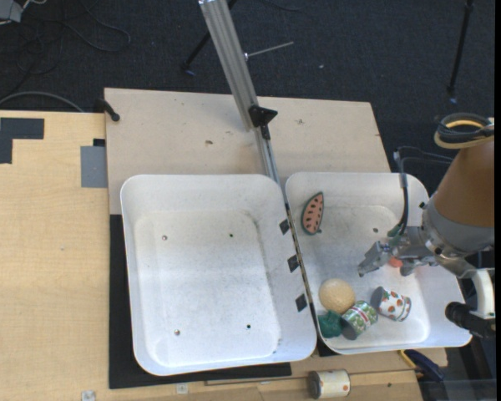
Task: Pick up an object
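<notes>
In the right bin [351,192] lie a watermelon slice [312,214] near the divider, a tan ball [337,295], a green thing [330,324] at the front, a small can [360,318] with a green label, and a white cup [392,304] with red marks. My gripper [390,258] hangs over the bin's right half, just behind the cup and to the right of the ball. Its grey fingers [372,261] point to the left with a small red part between them. I see nothing held.
The left bin [150,195] sits beside the right one, with black clips along the shared rim [290,261]. A slanted aluminium bar [234,65] rises behind the bins. A small cylinder [329,383] lies on the bench in front.
</notes>
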Robot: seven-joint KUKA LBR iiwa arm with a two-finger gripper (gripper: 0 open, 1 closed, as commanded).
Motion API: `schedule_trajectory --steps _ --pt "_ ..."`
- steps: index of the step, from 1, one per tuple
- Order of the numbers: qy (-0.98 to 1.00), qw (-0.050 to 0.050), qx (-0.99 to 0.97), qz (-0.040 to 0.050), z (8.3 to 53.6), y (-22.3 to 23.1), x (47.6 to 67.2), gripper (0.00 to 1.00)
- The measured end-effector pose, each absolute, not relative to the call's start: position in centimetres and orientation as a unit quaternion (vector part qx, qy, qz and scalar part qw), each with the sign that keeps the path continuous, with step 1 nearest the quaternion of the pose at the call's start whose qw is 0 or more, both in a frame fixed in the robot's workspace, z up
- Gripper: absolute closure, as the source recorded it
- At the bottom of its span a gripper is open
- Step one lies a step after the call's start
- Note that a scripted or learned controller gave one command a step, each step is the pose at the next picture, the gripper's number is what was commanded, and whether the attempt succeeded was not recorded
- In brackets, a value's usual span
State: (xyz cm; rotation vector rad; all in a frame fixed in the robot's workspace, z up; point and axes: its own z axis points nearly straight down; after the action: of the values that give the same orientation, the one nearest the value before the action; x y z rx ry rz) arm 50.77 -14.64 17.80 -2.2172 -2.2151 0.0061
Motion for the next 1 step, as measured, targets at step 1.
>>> schedule_trajectory --steps 1 --pt "-0.707 0.004 -0.707 0.0019 13.37 -14.84 50.34 0.00"
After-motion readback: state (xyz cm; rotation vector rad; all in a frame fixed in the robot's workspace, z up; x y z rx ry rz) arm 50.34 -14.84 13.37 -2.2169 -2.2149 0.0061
